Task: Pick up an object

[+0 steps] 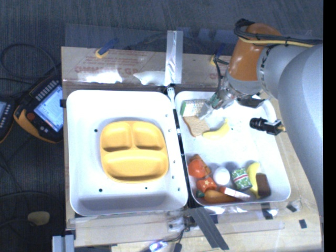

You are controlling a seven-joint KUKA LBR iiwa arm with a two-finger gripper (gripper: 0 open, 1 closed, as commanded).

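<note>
At 11 o'clock in the right bin [247,147], gripper [211,109] is hanging just over the toast slice [195,125], angling in from 2 o'clock. Probably targeting it because it's lying flat, apart from the clutter. Can't tell if the gripper is clenched or released. Yellow wedge [218,130] is sitting at the toast's 3 o'clock. Other toys [231,180] are crowding 6 o'clock.

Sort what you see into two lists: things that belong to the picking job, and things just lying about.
Job in hand:
gripper
right bin holding bread, banana, tomato, egg, can
left bin holding tray

Lying about:
pendant on the floor
cardboard behind the bins
blue piece on it
</note>
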